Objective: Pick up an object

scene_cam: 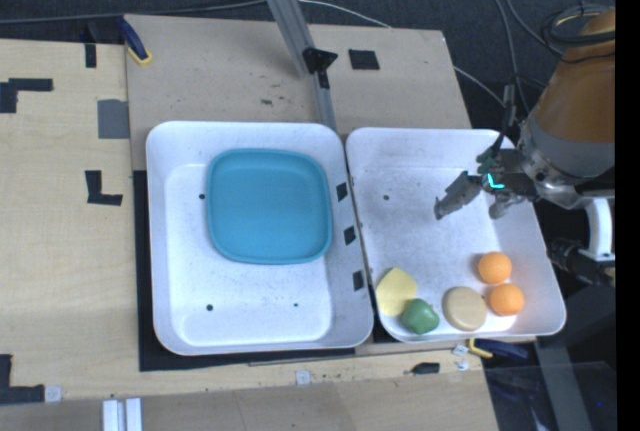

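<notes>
My gripper (474,205) hangs over the right bin (420,164), near its right side, with its two dark fingers spread apart and nothing between them. Along the bin's front edge lie a yellow block (394,287), a green piece (420,317), a beige round piece (463,307) and two orange balls (494,267) (506,299). The upper orange ball sits a short way below the gripper's right finger. All these objects rest on the bin floor, apart from the gripper.
The left bin (180,319) holds a blue square plate (268,204). A grey metal pole (290,9) slants down to the gap between the bins. Cables run across the dark floor at the back right.
</notes>
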Robot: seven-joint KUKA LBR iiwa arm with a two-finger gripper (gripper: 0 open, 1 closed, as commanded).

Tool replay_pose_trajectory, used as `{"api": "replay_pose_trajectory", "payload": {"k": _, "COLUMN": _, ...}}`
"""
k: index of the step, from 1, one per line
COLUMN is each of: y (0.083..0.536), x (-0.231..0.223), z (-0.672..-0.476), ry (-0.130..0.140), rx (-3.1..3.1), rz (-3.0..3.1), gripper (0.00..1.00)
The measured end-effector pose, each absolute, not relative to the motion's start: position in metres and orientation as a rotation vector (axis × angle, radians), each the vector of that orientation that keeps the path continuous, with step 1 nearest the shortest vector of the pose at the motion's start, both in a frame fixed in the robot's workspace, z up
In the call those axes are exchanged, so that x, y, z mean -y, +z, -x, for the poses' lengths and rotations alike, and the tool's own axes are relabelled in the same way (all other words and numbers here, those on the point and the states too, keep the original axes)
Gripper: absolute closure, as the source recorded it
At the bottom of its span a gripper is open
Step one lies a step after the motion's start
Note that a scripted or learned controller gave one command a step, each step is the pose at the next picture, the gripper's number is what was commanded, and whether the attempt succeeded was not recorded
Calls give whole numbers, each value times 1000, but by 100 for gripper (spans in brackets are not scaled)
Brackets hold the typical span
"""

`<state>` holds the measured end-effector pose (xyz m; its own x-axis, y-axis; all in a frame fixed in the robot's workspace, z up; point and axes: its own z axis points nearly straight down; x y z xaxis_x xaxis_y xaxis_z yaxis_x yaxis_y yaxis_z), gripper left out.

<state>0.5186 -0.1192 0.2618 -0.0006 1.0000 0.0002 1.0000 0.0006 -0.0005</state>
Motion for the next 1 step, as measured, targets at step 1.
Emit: {"api": "replay_pose_trajectory", "payload": {"k": 1, "y": 262, "x": 119, "z": -519, "ry": 0, "rx": 2222, "rz": 2220, "gripper": 0}}
